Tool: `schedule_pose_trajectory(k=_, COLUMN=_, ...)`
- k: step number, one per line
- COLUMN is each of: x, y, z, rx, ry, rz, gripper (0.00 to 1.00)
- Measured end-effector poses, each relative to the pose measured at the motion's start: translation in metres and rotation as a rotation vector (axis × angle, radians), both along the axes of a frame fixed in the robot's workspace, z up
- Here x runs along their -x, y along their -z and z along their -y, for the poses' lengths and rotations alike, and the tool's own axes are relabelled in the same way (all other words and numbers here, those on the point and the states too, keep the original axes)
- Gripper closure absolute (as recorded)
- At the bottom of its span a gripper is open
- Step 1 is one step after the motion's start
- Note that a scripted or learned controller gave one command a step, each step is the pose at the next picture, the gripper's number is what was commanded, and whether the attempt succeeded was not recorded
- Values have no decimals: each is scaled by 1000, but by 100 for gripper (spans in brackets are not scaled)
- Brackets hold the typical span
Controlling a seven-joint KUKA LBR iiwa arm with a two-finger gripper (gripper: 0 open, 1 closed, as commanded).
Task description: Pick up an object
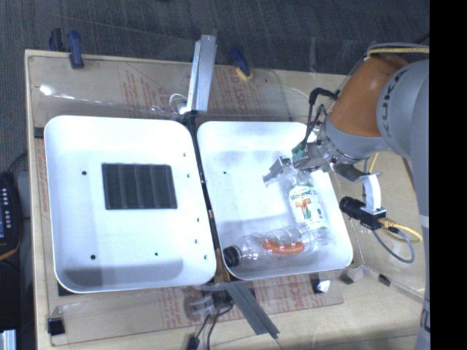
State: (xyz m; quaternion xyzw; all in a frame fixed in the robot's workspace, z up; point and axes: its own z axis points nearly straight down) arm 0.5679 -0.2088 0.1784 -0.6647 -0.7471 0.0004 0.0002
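Two bins: left bin [73, 144] bears a dark slatted panel [139, 186]; right bin [233, 152] bears two bottles.
Gripper [292, 168]: at 2 o'clock in right bin; finger spread cannot be told.
White bottle [306, 206]: just below gripper.
Clear bottle [273, 245]: lying at 5 o'clock, black cap pointing to 9 o'clock.

We're looking down from above the bench [58, 79] at a slant, far enough back to take in both bins [117, 268], arm [379, 108] entering from the right.
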Motion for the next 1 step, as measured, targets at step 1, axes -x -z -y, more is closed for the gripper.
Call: schedule_pose_trajectory(k=1, x=1, y=2, z=0, rx=-2, ry=-44, rz=-2, gripper=0)
